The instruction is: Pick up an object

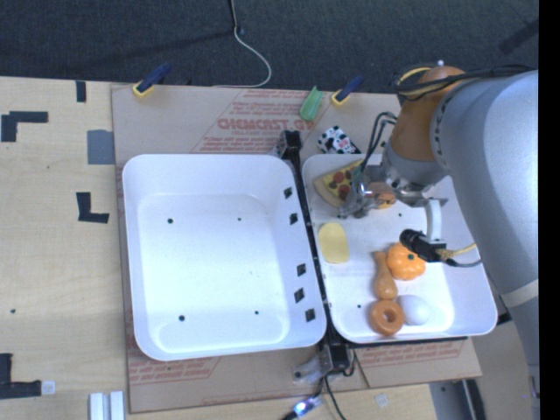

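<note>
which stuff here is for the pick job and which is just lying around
For the job:
gripper
pizza slice
yellow block
orange fruit
pear
donut
white ball
cow toy
right bin

Just lying about:
left bin
green clip
blue clamps
cable

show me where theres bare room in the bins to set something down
The left bin floor is bare wall to wall. The right bin is crowded: gripper over the pizza slice, yellow block, orange pumpkin, doughnut, white ball.
</note>
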Motion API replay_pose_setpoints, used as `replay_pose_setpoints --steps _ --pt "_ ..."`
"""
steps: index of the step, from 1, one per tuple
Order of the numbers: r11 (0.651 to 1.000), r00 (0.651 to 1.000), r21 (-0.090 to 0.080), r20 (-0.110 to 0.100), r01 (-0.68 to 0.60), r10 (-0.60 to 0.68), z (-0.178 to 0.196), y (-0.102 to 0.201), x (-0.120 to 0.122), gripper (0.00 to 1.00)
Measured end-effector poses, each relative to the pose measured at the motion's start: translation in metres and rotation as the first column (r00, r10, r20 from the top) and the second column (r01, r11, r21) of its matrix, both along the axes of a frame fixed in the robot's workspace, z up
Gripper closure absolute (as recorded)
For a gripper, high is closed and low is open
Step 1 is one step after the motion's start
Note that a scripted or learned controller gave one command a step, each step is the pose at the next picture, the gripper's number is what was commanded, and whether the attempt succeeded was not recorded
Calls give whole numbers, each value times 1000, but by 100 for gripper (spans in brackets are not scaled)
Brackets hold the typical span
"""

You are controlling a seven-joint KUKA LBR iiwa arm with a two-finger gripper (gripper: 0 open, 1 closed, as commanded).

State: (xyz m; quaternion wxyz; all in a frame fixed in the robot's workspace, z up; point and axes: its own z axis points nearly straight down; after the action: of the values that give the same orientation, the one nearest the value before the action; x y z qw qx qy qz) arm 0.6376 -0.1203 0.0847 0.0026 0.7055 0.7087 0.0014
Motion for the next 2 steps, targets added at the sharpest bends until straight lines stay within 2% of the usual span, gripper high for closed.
replay_pose_setpoints --steps 1,2 --pt "1000 1000 0 -7 3 -3 0 -1 -4 0" --pt "1000 999 1 -39 8 -8 -4 18 25 0"
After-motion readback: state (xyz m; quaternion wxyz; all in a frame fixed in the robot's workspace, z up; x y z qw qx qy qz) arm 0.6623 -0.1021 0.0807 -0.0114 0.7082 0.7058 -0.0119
